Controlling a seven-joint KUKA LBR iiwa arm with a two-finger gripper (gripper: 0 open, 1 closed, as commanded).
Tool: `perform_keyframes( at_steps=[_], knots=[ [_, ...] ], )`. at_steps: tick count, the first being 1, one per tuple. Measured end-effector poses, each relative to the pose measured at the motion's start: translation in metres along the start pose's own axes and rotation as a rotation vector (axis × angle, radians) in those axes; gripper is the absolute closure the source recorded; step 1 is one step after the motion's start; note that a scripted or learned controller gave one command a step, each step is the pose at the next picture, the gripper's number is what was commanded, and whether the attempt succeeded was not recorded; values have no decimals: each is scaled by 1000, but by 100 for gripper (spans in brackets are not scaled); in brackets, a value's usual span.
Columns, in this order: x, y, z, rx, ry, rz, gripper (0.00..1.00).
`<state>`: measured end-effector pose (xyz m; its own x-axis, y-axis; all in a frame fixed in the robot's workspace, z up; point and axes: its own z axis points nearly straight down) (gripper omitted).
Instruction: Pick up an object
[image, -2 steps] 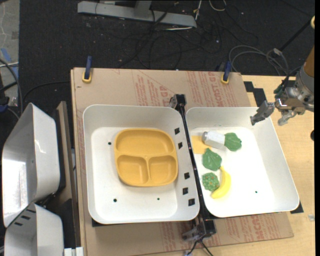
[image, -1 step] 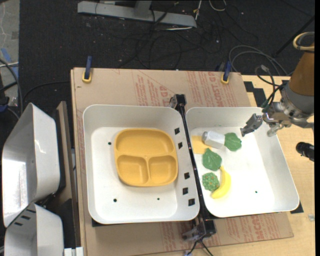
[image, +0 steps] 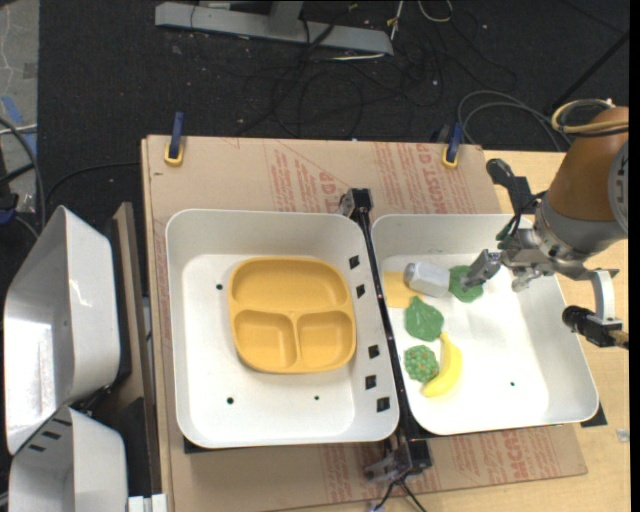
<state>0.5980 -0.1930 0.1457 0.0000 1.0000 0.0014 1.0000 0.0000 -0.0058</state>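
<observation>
Green toy piece in right bin, beside grey cylinder, under end effector of indeterminate opening; risk of grazing or pushing either item and closing on nothing, given crowding and off-centre approach.

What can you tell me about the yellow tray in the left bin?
The yellow tray is a rounded rectangle that looks like matte plastic, with three compartments: one wide section at the far side and two smaller ones at the near side. It lies flat and upright near the middle of the left bin, turned slightly askew. All three compartments hold nothing, and no other object touches it.
</observation>
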Motion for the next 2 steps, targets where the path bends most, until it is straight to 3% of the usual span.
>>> perform_keyframes(
  at_steps=[1,2],
  knots=[
    [1,-1,54,-1,0,1,0],
    [0,1,40,-8,-2,1,100]
  ],
)
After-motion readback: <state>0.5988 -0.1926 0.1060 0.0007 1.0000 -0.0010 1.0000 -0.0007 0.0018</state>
